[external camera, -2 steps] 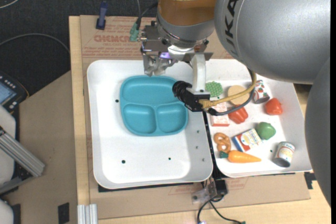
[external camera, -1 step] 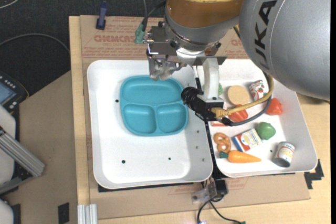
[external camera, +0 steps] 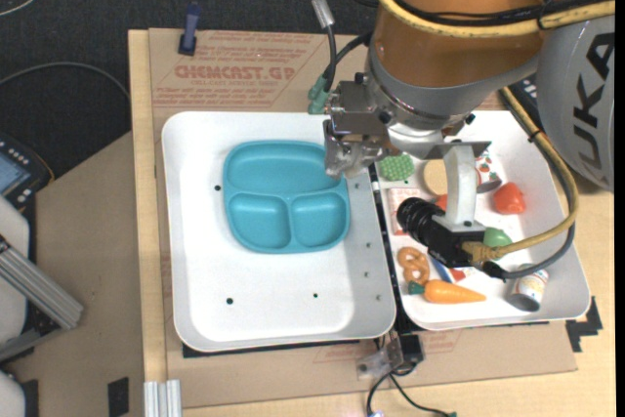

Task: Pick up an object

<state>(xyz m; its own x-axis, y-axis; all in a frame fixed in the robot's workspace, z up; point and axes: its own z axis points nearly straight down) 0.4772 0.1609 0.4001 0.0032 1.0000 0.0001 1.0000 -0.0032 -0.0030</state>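
Dark carpet surrounds the bench, and a brown cardboard sheet with red print lies under both bins, with a small blue clip at its upper left corner.

You will see the left bin in the middle of the frame. It holds one thing, a blue divided plate with three compartments, lying flat in the bin's upper half.

The arm takes up the upper right of the frame, its orange band large and close to the lens. Below it the gripper hangs over the upper right corner of the blue divided plate, just beside the wall where the two bins meet. From this slant you cannot tell whether it is open or closed, and nothing shows in its grasp.

The right bin sits at the right of the frame and is partly covered by the wrist. The small things are gathered here:
- An orange carrot lies on its side near the bin's lower edge.
- A pretzel sits just above the carrot's left end.
- A round green piece lies near the bin's upper left corner.
- A red fruit sits toward the right — too small to name.
- A small green piece lies below the red fruit.
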